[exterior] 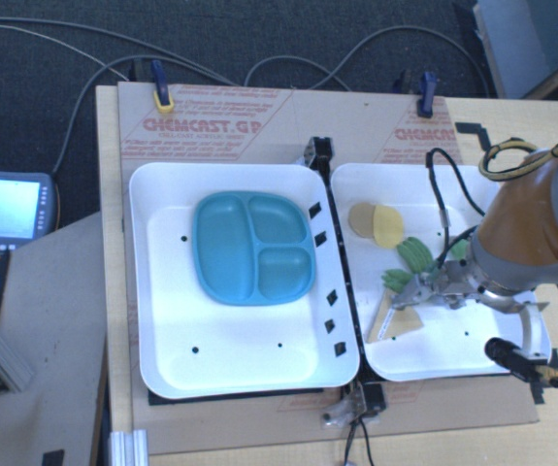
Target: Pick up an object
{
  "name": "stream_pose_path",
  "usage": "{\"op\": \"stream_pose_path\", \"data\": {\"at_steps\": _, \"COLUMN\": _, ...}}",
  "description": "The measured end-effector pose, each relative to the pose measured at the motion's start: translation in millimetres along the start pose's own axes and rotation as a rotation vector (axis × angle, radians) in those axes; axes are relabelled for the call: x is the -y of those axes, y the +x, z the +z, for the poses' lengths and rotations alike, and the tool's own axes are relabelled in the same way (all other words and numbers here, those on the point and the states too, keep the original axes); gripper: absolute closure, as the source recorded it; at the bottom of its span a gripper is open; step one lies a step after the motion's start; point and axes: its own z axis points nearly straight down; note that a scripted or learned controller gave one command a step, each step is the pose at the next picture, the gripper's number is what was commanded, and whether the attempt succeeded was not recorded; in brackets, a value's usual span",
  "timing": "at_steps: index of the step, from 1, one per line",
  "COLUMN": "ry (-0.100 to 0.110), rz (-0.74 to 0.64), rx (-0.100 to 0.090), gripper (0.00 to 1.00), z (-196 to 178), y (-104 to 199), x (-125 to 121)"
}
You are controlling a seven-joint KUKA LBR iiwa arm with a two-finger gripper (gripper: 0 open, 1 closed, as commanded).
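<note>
Reaching in from the right, the gripper (416, 294) sits low in the right bin (453, 365), just right of the green leafy toy (398, 280); whether it grips anything I cannot tell. The toy's long axis runs far-right to near-left.

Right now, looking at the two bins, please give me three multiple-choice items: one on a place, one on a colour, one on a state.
1. Where does the divided tray lie?
A. in the left bin
B. in the right bin
C. on the floor

2. What colour is the round flat piece beside the tan one?
A. red
B. yellow
C. black

3. How is the claw placed?
A. over the left bin
B. outside the bench
C. low in the right bin, by the green pieces

Key: 1 A, the tray sits inside the left bin. 2 B, it looks plainly yellow. 3 C, the arm ends among the right bin's items.
</note>
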Motion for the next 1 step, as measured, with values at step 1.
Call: {"op": "stream_pose_path", "data": {"at_steps": 1, "ry": -0.008, "rz": -0.001, "rx": 0.001, "gripper": 1.00, "z": -14.0, "y": 0.3, "x": -2.5}}
